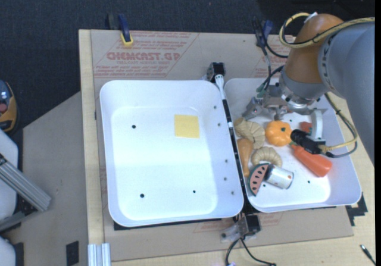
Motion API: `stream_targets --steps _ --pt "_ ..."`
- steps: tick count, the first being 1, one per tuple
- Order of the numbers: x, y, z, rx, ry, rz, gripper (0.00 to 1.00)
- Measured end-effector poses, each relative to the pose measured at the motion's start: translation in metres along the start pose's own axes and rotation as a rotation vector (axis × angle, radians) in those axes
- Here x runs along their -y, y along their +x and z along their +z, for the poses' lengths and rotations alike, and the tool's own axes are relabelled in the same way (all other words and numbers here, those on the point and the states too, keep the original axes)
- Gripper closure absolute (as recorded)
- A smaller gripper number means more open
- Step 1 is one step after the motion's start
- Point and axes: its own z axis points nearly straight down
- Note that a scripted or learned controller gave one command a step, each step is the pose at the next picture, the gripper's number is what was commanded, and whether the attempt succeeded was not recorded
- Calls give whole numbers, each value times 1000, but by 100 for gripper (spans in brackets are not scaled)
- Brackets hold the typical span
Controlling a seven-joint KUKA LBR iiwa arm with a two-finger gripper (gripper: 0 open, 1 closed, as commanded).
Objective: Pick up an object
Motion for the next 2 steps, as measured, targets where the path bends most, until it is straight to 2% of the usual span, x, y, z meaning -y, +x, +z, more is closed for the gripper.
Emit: stream_targets --steps 1,2 --pt "55 6 1 -1 1 0 0" --pt "25 -61 -103 8 -18 3 0"
